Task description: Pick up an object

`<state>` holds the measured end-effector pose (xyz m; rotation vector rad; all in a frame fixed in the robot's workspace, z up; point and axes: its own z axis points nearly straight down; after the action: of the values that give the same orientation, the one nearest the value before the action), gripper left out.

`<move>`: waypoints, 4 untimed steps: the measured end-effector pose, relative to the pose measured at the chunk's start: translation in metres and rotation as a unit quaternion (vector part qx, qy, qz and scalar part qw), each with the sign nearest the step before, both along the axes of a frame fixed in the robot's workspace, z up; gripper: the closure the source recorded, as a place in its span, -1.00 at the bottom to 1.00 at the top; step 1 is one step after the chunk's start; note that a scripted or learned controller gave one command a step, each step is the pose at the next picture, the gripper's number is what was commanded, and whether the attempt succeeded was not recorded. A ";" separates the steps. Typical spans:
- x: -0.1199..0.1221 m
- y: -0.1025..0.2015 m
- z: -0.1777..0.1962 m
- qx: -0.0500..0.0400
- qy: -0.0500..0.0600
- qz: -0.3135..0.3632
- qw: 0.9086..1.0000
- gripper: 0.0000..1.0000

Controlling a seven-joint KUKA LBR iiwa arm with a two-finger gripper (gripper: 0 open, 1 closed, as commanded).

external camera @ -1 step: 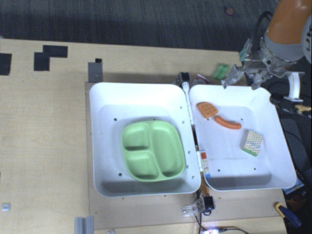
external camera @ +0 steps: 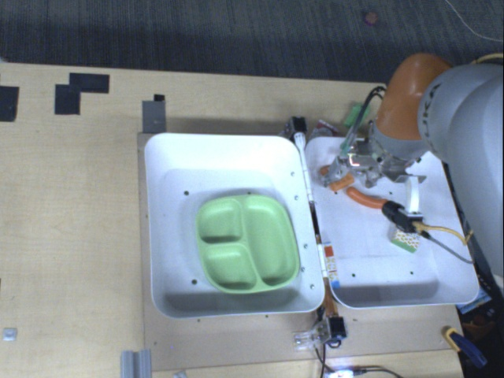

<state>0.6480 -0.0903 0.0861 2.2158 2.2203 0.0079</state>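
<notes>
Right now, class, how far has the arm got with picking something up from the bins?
Done: the tool is down in the right bin, at its far end. In hand: nothing clearly; it sits over an orange object, but a grip can't be confirmed. Left: gripping and lifting. The green divided plate lies untouched in the left bin.

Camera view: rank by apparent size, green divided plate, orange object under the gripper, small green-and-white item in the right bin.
1. Green divided plate, by far the largest, in the left bin.
2. Orange object, partly hidden by the gripper.
3. Green-and-white item.
Ranks 2 and 3 are close; the hidden part makes that order unsure.
</notes>
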 end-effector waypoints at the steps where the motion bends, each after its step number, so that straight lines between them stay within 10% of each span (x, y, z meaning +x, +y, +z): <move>1: 0.000 0.000 0.011 0.001 0.001 0.000 1.000 1.00; 2: -0.002 -0.063 0.035 -0.001 0.001 0.000 1.000 1.00; 3: -0.002 -0.062 0.034 0.000 0.001 0.000 1.000 -1.00; 4: -0.040 -0.015 0.000 0.000 0.001 0.001 1.000 -1.00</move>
<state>0.6078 -0.1053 0.0859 2.2147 2.2225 0.0059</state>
